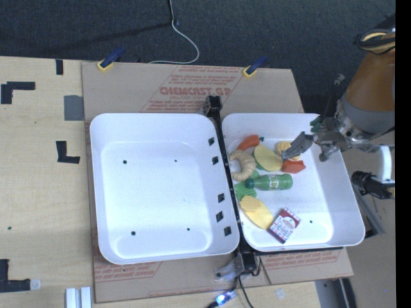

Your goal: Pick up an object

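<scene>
Two white bins (154, 124), one green bottle (271, 183), one red packet (284, 226), pincer (292, 151) state unclear

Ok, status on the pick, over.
Gripper low over right bin, above red and yellow pieces. Nothing seen between its fingers. Green bottle, red packet lie loose nearby.

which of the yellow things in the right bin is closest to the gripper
The small yellow piece right beside the gripper, above the red item; the other yellow ones lie farther left and lower.
</scene>
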You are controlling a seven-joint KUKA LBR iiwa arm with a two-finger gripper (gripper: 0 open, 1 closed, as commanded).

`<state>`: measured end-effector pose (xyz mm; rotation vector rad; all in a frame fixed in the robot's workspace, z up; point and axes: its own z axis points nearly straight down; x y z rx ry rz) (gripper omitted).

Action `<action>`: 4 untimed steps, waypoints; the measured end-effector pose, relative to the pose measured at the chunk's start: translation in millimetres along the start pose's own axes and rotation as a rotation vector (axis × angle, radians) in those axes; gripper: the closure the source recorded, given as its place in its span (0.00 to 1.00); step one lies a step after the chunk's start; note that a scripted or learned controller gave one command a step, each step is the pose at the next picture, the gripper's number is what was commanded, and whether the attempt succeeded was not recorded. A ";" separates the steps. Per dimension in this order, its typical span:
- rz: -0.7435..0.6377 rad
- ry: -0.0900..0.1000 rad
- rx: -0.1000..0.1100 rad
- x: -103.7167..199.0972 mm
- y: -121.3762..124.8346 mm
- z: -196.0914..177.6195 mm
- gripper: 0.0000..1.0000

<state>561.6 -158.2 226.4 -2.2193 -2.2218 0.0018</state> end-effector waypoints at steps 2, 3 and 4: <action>-0.003 -0.002 -0.003 -29.1 97.5 141.5 0.00; -0.002 -0.002 -0.004 -28.2 96.5 130.7 1.00; -0.008 0.003 -0.006 50.9 109.1 86.0 1.00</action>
